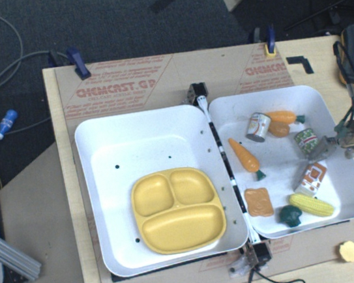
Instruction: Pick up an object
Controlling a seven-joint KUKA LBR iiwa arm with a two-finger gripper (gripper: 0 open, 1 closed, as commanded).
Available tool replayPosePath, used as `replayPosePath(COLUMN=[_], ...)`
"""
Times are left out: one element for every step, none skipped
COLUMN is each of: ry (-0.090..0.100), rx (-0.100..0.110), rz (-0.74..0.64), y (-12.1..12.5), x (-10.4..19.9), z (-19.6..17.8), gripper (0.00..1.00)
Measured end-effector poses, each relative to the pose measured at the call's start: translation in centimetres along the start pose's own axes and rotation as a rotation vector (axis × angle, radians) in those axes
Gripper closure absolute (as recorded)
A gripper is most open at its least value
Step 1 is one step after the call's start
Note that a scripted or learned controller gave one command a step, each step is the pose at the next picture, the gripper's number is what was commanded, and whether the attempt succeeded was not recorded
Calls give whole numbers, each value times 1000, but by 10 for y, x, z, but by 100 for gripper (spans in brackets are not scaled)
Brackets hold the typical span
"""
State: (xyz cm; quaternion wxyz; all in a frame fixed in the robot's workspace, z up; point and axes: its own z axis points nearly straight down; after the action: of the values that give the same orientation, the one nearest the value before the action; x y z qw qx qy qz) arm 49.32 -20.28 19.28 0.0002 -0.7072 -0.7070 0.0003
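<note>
Over on the far left there's a small blue and white plastic bottle (7, 122) lying on the dark floor, off the bench entirely. On the bench itself, the left shallow white plastic bin (99, 149) has a yellow three-compartment plastic plate (177, 210) sitting toward its 5 o'clock side.

The right shallow white plastic bin (331, 114) is where all the pickable stuff is. An orange plastic carrot with a green tip (245, 155) lies at roughly 9 o'clock, pointing diagonally. Below it, around 7 o'clock, is a flat tan toast-like slab (258, 202), and next to that a dark green broccoli-looking lump (289, 215) touching a yellow plastic corn cob (312, 205) at 6 o'clock. Up at 12 o'clock a small silver tin can (258, 127) lies tipped beside a second orange carrot-shaped piece (281, 118). A green-labelled can (307, 140) sits near centre-right, and a small white and brown carton (312, 178) lies tilted under it.

The grey two-finger gripper (331, 144) comes in at 3 o'clock, right beside the green-labelled can, but it's blurry and I can't tell how it stands. The arm behind it is cut off at the frame edge.

A yellow lump (349, 251) sits outside the bin at bottom right.
</note>
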Motion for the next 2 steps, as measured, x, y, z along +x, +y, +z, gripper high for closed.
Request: replayPosePath(ry=[-2, -1], rx=[2, -9], rz=[2, -9], y=[-15, 77], x=[13, 62], z=[113, 108], gripper=[0, 0])
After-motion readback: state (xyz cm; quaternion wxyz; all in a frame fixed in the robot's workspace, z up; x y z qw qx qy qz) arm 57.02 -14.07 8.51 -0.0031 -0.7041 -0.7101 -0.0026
